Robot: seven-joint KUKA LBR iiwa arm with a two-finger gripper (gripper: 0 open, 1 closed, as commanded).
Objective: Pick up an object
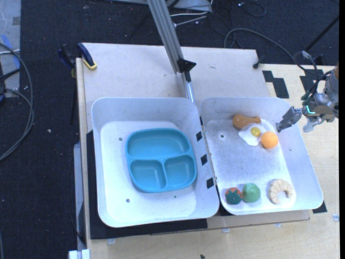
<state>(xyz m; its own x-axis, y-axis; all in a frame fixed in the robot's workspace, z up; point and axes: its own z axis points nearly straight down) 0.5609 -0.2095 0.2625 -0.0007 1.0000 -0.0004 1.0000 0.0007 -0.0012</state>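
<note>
The right bin [253, 163] holds several toy foods. A brown drumstick [246, 121] lies at its far side, with a fried egg [250, 135] and an orange ball [269, 140] just in front of it. Along the near edge sit a red and green piece [233, 195], a green piece [251, 192] and a pale croissant [281, 190]. My gripper [299, 122] hovers over the bin's far right rim, to the right of the orange ball. It is open, with nothing between its fingers.
The left bin [108, 144] holds a blue three-compartment plate [161, 159]. A slanted metal pole [168, 31] rises from the bench behind the two bins. Cables lie on the dark floor around the bench.
</note>
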